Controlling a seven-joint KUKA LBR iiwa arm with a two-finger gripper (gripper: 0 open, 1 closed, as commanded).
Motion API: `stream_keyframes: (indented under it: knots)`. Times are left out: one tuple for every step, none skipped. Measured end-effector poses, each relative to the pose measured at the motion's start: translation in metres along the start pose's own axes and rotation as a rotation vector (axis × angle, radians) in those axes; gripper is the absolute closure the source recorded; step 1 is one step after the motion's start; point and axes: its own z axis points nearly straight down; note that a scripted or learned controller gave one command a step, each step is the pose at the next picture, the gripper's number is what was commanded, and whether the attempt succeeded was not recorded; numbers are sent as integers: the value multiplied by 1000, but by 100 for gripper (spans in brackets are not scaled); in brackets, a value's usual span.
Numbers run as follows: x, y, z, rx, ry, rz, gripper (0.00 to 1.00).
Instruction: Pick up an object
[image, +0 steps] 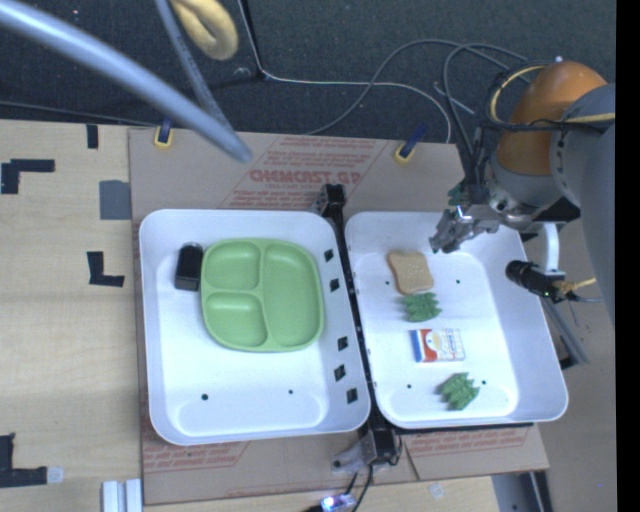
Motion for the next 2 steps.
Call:
stream_keyframes:
  knots:
    - [9,3,-57,2,0,-1,100]
    - [10,3,-85,2,0,0,100]
